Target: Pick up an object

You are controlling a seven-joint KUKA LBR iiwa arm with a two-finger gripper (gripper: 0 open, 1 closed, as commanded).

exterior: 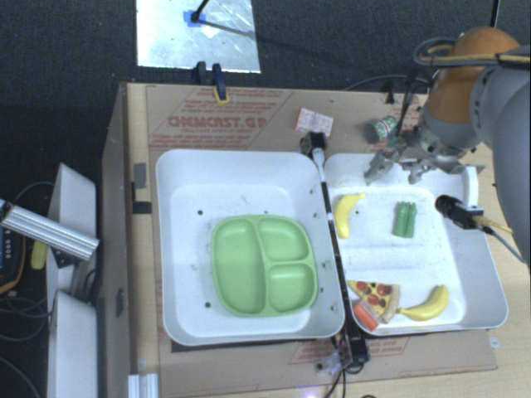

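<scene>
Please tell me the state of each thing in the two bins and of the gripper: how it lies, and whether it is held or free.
Green plate: flat in left bin, free.
Small banana: lying by right bin's left wall, free.
Green block: lying in right bin, free.
Pizza slice: flat at right bin's front, free.
Large banana: lying beside pizza slice, free.
Gripper: over right bin's back edge, fingers spread, holding nothing.

The two white bins look like smooth, slightly glossy plastic. The green divided plate is matt plastic. Brown cardboard with red print covers the bench. A crinkled silver foil sheet gleams beyond.
</scene>
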